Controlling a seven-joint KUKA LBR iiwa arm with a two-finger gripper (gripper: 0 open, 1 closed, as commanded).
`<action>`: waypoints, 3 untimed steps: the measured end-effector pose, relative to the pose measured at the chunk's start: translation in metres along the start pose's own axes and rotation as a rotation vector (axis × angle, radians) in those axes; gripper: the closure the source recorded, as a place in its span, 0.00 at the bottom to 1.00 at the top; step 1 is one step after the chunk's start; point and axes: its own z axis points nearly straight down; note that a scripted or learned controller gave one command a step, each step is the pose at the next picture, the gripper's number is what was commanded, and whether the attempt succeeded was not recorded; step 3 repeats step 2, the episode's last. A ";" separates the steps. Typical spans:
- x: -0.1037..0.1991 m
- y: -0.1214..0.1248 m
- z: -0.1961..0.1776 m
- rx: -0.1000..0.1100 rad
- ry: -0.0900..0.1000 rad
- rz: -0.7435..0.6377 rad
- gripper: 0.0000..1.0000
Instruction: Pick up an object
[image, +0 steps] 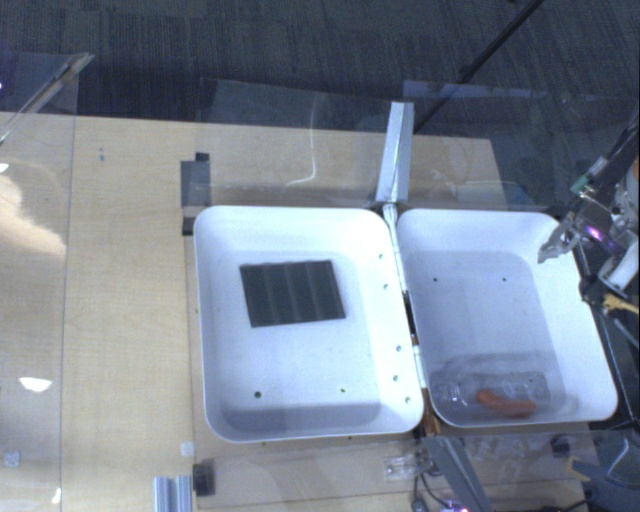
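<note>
A dark grey ribbed rectangular pad (292, 293) lies flat in the left bin (215, 330), toward its back left. A clear plastic bottle (495, 391) with something orange inside rests on its side at the front of the right bin (470, 250). My gripper (568, 238) hangs over the right bin's back right rim, at the view's right edge. It is well apart from the bottle and far from the pad. Nothing shows in its grasp.
A metal bar (396, 160) rises behind the seam between the two bins. Clear panels stand around the wooden bench (110, 300). Cables and fixtures sit below the bins' front edge (450, 480).
</note>
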 end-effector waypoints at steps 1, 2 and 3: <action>-0.029 -0.052 -0.006 0.002 -0.001 0.153 0.00; -0.026 -0.070 0.158 0.004 0.000 -0.060 0.00; -0.026 -0.070 0.158 0.004 0.000 -0.060 0.00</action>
